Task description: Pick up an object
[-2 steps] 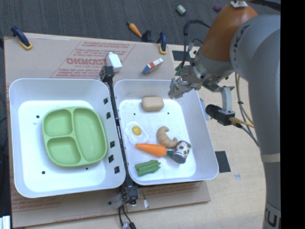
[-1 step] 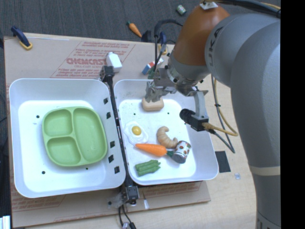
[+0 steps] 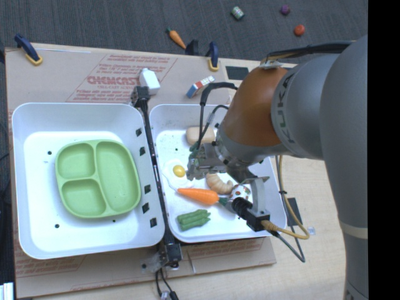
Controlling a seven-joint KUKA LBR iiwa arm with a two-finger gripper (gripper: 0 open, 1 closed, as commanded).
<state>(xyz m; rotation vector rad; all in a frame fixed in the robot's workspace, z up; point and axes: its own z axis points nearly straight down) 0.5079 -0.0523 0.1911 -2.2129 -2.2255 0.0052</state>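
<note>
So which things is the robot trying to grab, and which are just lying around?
For the job, in the right bin:
- carrot
- green beans
- fried egg
- brown egg
- peanut-shaped piece
- gripper, low over them

Just lying about:
- green divided plate in the left bin
- blue clamps on the cardboard
- small bits on the floor

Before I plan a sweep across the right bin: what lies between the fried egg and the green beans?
In the camera view, the carrot lies between the fried egg above and the green beans below, pointing left on the right bin's floor.
</note>
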